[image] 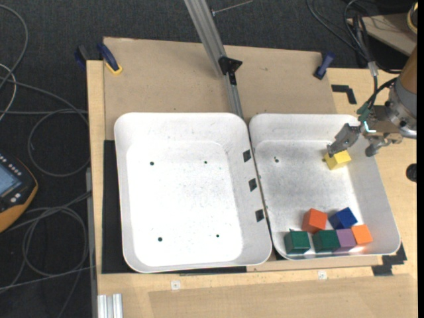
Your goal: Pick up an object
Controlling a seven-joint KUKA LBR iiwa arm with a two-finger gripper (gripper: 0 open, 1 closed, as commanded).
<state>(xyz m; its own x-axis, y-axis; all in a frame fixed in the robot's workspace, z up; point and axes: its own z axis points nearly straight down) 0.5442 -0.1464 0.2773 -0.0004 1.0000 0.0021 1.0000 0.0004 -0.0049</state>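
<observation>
A small yellow block [338,159] lies in the upper right part of the right bin [291,128]. My gripper [353,150] hangs over that bin's far right corner, its two fingers spread open. The left fingertip [339,144] sits right at the yellow block's top edge, and the block is not between the fingers. Several more blocks cluster at the right bin's near right corner: a red-orange one [316,219], a blue one [344,217], an orange one [362,234], a purple one [346,238] and two green ones [325,241] [297,242].
The left bin [120,138] stands beside the right one, with black clips [252,184] along the shared rim. A slanted metal pole [211,32] rises from behind the bins. Cables lie on the floor to the left.
</observation>
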